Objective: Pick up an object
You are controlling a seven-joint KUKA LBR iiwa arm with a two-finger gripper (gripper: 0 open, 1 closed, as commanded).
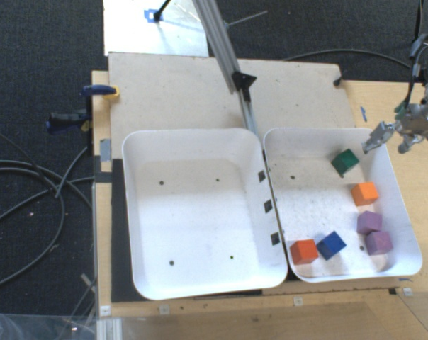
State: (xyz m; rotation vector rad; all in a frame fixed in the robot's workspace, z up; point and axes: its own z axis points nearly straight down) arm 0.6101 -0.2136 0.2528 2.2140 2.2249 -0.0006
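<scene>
Resting loose on the floor of the right bin (320,190), toward its far right corner: green block (345,161), slightly tilted and touching nothing else. Sitting nearer the camera along the right wall: orange block (365,193), then two purple blocks (369,222) close together. Lying by the near wall: blue block (331,245) and red block (304,251), almost touching.

Hovering just beside the green block, over the bin's far right rim: gripper (391,146), reaching in from the right. Apparently standing open, with nothing between its fingers, though hard to be sure, being small and close to the frame edge. Gripping nothing, at any rate.

Judging progress: barely beginning. Not yet lifting anything, with all six blocks lying in the bin. Remaining: lining up over one block, probably the green as the nearest, then descending, closing on it and raising it clear.

Lying alongside, playing no part for now: left bin (200,197). Slanting in from the far side toward the gap between the bins: grey pole (221,41).
</scene>
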